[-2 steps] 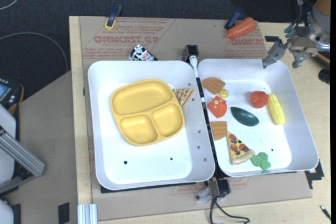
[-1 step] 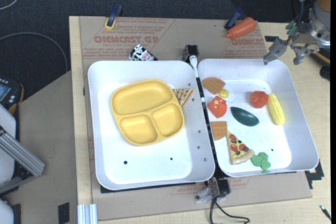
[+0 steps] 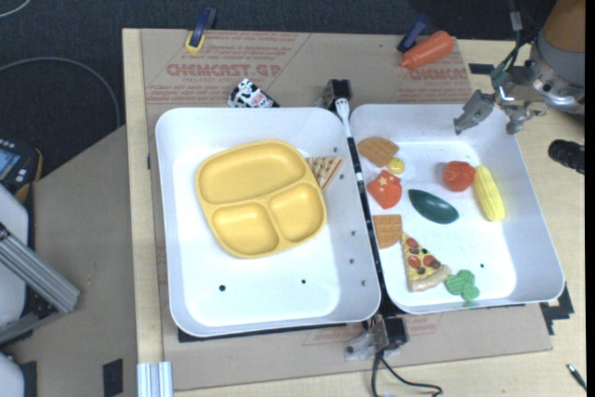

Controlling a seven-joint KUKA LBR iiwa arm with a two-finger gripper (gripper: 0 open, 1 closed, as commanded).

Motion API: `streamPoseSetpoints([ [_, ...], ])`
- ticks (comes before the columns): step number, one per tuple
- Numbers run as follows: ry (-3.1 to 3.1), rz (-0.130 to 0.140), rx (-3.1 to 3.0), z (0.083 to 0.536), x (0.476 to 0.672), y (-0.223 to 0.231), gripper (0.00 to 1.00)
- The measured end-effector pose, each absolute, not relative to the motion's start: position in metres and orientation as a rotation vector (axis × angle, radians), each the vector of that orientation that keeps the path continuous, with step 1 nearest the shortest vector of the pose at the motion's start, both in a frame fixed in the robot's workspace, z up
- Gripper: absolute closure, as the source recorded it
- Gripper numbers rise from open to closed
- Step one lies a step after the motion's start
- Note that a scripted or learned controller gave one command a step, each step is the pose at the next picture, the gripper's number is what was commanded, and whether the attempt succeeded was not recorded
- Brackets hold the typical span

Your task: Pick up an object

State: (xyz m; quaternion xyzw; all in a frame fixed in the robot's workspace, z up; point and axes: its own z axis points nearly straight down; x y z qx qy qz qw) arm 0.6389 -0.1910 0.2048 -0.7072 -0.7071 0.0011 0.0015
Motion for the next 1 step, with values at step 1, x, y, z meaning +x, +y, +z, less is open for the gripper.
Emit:
streamPoseSetpoints([
  [1, -2.218, 0.005, -2.217, 0.1573, 0.6341, -0.1828, 0.00],
])
